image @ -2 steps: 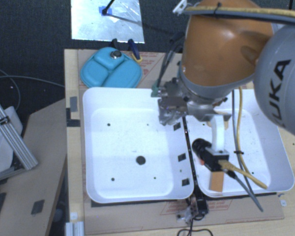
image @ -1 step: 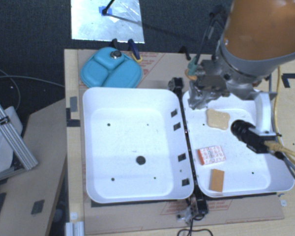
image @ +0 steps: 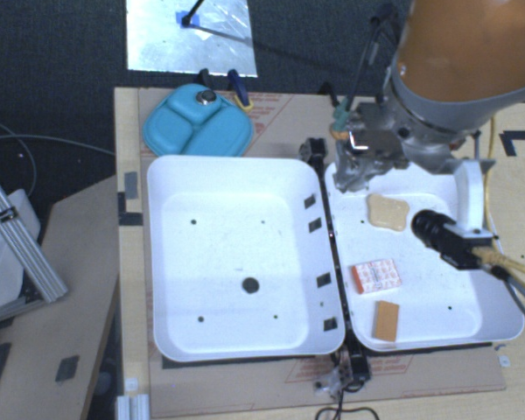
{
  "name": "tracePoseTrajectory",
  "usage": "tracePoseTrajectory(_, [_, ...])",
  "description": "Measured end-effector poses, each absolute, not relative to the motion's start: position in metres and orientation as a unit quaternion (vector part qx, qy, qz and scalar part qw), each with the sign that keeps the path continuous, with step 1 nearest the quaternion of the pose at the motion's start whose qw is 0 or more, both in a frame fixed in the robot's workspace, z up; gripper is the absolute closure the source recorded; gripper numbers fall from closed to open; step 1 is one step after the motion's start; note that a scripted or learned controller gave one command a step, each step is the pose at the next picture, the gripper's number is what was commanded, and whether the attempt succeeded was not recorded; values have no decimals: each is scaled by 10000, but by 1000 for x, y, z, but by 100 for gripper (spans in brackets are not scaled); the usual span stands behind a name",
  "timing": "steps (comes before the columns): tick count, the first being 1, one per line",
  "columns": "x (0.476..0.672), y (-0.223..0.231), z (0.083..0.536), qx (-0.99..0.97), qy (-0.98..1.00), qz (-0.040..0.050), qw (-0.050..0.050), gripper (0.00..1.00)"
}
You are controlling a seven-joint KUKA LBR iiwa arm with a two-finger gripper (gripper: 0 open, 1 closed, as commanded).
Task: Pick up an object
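Note:
The right bin point(image: 472, 326) holds three objects: a pale tan sponge-like piece point(image: 387, 212) near its back, a small red-and-white packet point(image: 376, 276) in the middle, and a brown wooden block point(image: 386, 320) near the front edge. My gripper point(image: 350, 175) hangs over the back left corner of the right bin, just left of the tan piece and close to the divider between the bins. Its fingers are hard to make out under the wrist, and nothing shows between them. The large orange-banded arm covers the upper right.
The left bin point(image: 184, 322) has only a small dark round spot point(image: 250, 285) on its floor. A blue lidded container point(image: 198, 122) rests behind the left bin. A black cylindrical fitting point(image: 442, 232) with cables juts over the right bin's right side.

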State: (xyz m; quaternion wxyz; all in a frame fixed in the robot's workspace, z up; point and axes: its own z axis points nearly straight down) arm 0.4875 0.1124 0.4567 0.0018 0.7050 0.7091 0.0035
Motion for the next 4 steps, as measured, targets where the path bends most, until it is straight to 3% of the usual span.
tracePoseTrajectory(1, [486, 174, 374, 7049, 7093, -1, -8, 100])
tracePoseTrajectory(2, [487, 172, 388, 7052, 7090, 19, 4, 100])
tracePoseTrajectory(3, [506, 142, 454, 7074, 7068, 37, 23, 100])
tracePoseTrajectory(4, [552, 222, 411, 7043, 7099, 18, 2, 100])
